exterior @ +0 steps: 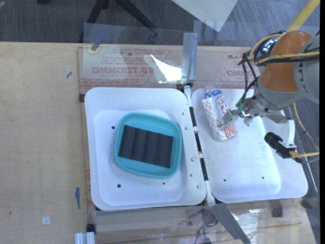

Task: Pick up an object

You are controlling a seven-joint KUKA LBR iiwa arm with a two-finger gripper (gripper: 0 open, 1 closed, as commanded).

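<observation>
The small white carton with red checked print (217, 113) is seen lying upper left in the right white bin (254, 182). The pincer (234, 113) is placed against its right edge; whether it is spread cannot be told. The grasp is judged under way; a firm closure, then lifting, is called for.

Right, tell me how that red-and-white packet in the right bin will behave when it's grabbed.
The red-and-white packet looks crumpled and creased, so it is probably soft and would deform under the claw. It seems thin and lies flat, so it is likely light and unlikely to roll. Its glossy wrapper might slide on the smooth right bin.
</observation>
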